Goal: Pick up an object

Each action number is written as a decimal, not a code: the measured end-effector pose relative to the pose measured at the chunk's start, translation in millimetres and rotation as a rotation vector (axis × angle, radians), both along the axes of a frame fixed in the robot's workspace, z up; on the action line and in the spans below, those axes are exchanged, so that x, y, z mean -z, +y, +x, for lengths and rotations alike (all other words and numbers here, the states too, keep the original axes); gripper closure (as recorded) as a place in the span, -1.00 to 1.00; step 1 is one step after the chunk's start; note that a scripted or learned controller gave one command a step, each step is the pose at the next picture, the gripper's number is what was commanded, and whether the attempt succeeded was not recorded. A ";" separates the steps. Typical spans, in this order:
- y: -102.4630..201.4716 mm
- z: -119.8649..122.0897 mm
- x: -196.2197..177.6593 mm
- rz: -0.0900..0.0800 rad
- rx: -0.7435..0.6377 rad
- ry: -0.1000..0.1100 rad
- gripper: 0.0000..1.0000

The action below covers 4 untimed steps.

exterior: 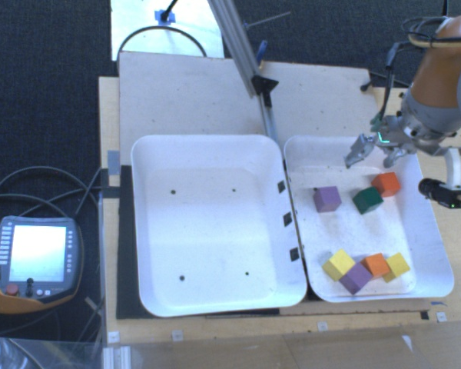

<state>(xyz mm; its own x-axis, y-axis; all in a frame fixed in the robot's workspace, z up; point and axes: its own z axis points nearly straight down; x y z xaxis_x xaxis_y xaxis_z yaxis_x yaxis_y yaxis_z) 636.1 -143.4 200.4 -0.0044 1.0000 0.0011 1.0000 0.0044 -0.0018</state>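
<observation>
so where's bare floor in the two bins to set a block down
The left bin has bare floor from wall to wall. In the right bin, a free strip runs between the purple block and green block above and the front cluster starting at the yellow block. The far end is crowded: the gripper hangs there beside the orange block.

This is a robot lab or test cell. A plain wooden worktop point(215, 91) stands on dark carpet point(46, 52) and carries two shallow white bins point(146, 206) side by side. On the floor at the near left lies a handheld control pendant point(32, 264) with a screen and cables. A metal pole point(234, 29) slants in from the far side, and a grey-and-orange arm point(442, 75) reaches in from the right.
</observation>
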 end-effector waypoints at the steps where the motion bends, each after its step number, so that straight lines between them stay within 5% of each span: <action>1: -0.1 0.8 -2.4 -0.002 -0.001 -0.003 -1.00; 3: 16.0 3.6 110.4 0.000 -0.001 0.002 -1.00; 4: 15.8 4.6 109.2 -0.002 0.000 -0.004 -1.00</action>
<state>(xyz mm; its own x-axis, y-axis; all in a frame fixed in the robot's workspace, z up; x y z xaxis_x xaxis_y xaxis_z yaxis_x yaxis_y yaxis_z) 640.7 -127.6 91.2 -0.0041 1.0000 -0.0006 1.0000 0.0041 0.0019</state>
